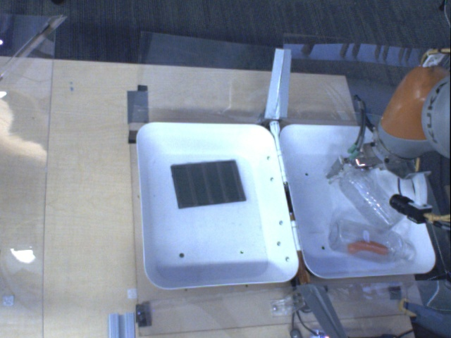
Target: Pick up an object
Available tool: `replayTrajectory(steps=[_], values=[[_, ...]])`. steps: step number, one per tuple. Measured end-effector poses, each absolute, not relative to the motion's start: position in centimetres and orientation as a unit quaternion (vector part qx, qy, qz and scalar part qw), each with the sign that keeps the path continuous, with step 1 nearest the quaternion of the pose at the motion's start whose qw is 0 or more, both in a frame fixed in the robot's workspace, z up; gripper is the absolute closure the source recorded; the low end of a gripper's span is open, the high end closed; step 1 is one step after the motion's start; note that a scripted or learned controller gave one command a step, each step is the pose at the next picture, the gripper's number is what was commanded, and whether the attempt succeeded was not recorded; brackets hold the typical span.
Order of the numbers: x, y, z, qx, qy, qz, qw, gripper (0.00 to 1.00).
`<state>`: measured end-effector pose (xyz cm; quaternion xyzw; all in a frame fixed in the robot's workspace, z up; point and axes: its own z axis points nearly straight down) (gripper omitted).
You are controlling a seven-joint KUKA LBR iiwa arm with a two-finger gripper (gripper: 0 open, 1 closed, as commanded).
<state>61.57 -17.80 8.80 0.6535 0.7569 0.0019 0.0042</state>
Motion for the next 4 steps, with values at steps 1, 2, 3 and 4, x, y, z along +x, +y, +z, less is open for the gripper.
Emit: replayTrajectory(steps=[1, 2, 3, 4], values=[[56.0, -20.5, 10.4, 0.674, 0.739, 0.0012, 0.002, 0.00], [53.8, -20.6, 9.1, 0.654, 0.757, 0.0044, 0.009, 0.00], [54.1, -20.5, 10.3, 0.653, 0.757, 0.0061, 0.012, 1.00], [61.0, -16.2, 17.5, 0.597, 0.802, 0.0012, 0.003, 1.00]])
